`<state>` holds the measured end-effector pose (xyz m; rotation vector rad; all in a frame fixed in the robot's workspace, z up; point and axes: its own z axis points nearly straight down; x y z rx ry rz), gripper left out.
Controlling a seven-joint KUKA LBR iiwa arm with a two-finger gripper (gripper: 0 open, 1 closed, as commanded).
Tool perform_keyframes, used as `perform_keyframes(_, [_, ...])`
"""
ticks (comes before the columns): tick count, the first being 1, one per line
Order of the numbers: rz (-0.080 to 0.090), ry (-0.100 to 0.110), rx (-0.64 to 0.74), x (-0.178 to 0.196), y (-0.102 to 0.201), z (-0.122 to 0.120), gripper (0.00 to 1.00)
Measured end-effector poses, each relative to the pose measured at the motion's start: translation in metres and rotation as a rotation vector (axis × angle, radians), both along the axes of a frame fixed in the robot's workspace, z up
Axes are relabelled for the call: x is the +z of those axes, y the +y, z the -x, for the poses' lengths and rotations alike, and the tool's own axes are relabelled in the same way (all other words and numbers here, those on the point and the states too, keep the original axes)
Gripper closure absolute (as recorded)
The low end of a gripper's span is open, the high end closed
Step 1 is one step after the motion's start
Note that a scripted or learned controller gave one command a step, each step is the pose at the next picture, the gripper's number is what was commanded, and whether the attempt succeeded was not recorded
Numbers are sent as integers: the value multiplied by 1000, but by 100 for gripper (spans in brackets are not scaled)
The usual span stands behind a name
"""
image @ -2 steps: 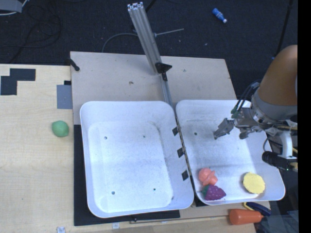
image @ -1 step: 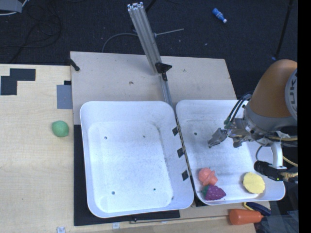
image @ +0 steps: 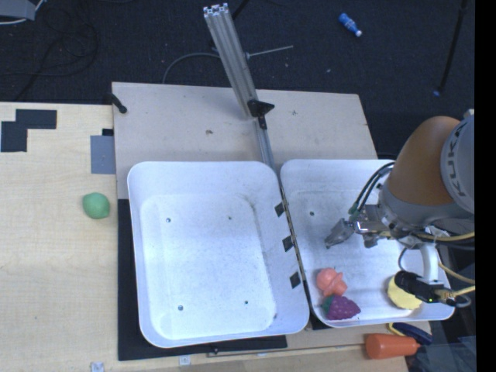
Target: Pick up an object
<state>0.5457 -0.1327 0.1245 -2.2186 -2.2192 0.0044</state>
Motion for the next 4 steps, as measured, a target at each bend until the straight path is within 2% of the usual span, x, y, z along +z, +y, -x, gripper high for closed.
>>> perform_keyframes(1, [1, -5, 0, -33, 0, 0, 0])
perform_keyframes(2, [1, -8, -2, -22, -1, -1, 100])
perform_keyframes(3, [1, -8, -1, 20, -3, 1, 100])
perform_keyframes(4, [1, -8, -1, 73, -3, -10, 100])
